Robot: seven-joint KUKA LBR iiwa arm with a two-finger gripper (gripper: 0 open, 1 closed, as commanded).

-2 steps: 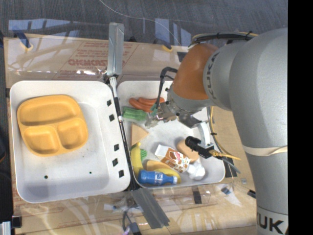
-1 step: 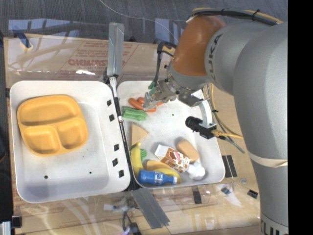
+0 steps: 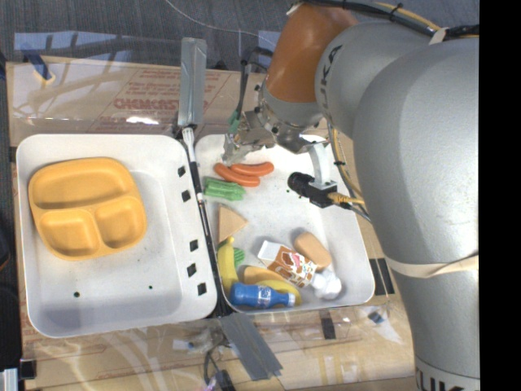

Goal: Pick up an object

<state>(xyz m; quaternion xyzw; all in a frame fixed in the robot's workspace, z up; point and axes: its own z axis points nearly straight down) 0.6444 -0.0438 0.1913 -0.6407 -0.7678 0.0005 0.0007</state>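
My gripper hangs over the back left corner of the right bin, just above and behind a pair of orange sausages. A green pod-shaped toy lies just in front of the sausages. Nearer the front lie a tan wedge, a yellow banana, a blue bottle, a brown and white carton and a tan bread roll. I see nothing held in the gripper. The arm's grey body hides the bin's right side.
The left bin holds a yellow divided tray at its back left. A ridge with black clips separates the two bins. A black fitting with a cable hangs from the wrist over the right bin's middle.
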